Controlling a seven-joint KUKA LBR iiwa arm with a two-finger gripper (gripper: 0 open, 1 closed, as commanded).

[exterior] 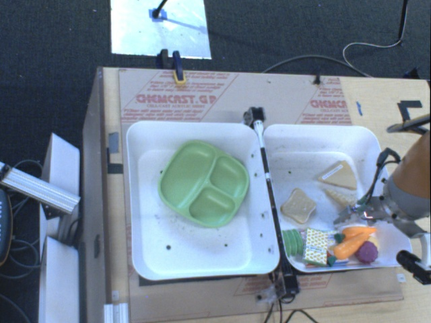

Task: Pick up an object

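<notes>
Toy food crowds the right bin point(316, 134): bread slice point(298, 206) centre, wedge point(339, 175) at one o'clock, carrot point(352, 242) and purple piece point(367, 251) at five. Gripper point(355, 213) hovers above the carrot; whether its jaws are spread or pressed together, I cannot tell. Green plate point(204, 183) fills the left bin point(155, 247).

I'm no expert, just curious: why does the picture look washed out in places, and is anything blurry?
In the camera view, the light falls evenly, with soft shadows; the shiny sheet on the dark floor glares almost white, and the white bins bleach nearly as bright. The whole frame is a little soft: small toys beside the carrot smear together, and the tool is blurry, its tips hard to make out.
</notes>
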